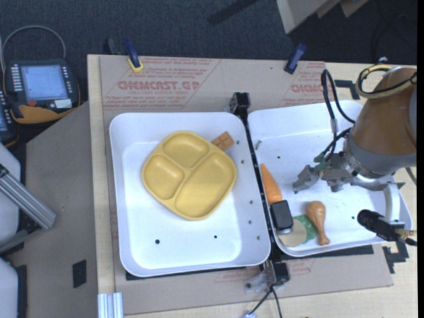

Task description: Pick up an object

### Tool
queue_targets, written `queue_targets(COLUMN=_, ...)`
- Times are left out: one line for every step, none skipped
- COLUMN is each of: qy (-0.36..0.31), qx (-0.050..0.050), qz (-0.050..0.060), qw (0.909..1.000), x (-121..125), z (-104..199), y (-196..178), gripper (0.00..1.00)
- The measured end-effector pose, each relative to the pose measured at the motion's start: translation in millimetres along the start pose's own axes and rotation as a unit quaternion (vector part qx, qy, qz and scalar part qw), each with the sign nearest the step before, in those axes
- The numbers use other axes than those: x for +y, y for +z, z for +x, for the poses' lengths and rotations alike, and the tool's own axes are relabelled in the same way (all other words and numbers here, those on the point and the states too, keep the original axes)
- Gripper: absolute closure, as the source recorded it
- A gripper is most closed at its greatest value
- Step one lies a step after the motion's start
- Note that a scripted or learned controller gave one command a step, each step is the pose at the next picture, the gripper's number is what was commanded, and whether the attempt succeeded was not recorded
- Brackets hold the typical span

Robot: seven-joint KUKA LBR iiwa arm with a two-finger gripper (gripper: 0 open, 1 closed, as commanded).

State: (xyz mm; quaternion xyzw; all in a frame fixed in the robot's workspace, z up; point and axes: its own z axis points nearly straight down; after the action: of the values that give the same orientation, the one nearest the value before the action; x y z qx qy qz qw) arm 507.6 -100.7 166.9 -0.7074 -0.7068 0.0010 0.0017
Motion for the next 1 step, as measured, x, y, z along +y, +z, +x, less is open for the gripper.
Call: queue_targets(qy=0.0, qx=0.001, qz=0.001, qw=1.0, x=0.5, z=-1.6, y=43.0, gripper=0.0)
